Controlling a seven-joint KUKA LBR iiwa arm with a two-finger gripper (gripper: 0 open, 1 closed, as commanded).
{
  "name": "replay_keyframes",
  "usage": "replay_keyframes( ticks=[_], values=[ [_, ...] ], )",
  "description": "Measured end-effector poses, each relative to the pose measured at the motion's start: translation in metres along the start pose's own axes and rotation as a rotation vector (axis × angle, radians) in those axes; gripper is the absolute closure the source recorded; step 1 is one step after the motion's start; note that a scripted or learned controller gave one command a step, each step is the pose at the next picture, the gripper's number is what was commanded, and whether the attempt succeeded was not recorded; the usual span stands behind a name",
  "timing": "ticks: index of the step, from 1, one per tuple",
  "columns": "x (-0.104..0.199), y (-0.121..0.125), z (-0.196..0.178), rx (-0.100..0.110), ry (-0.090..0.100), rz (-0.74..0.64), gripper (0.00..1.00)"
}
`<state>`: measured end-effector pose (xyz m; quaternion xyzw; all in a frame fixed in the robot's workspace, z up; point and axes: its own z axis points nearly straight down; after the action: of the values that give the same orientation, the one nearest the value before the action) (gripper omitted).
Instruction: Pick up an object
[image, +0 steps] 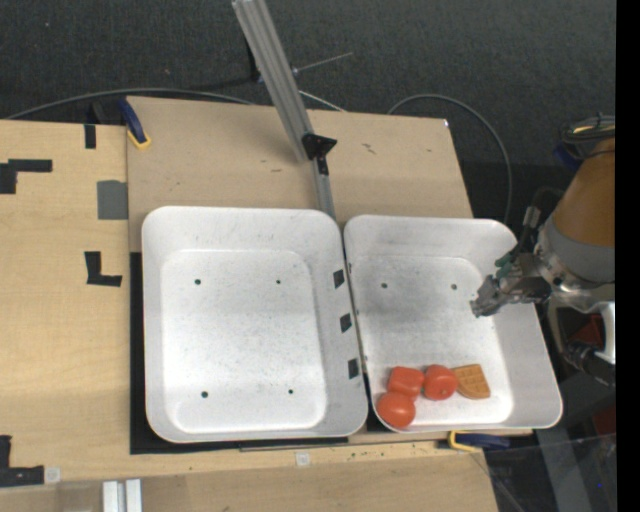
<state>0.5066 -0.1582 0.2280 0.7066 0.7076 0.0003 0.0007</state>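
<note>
While the gripper (492, 298) hangs at the right bin's (400, 245) right edge — grip state unclear — the red objects (415, 390) lie toward lower left.

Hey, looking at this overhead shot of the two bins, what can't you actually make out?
- End effector: small and blurred over the right bin; finger state unreadable.
- Arm: cut off by the view's right side.
- Three red items and the orange piece: too small to identify.
- Metal pole: top cut off by the upper edge.
</note>
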Motion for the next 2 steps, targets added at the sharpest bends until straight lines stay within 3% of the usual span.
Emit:
replay_keyframes(
  ticks=[2],
  values=[
    [0.101, 0.013, 0.014, 0.004, 0.002, -0.004, 1.00]
  ],
)
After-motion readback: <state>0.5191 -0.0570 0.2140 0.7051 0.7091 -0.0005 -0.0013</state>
